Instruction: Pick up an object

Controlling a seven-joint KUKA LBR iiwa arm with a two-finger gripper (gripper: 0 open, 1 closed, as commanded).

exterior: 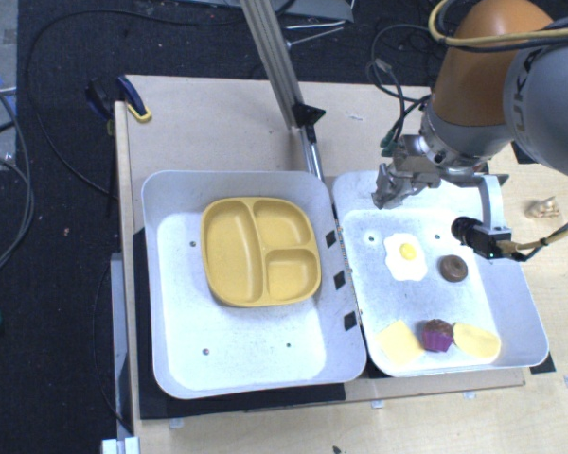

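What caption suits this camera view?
Gripper hovers at the right bin's far edge above a toy fried egg; yellow divided plate in the left bin.

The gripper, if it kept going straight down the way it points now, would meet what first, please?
Most likely the bare floor at the far corner of the right bin, since the gripper hangs there, short of the fried egg; depth is unclear.
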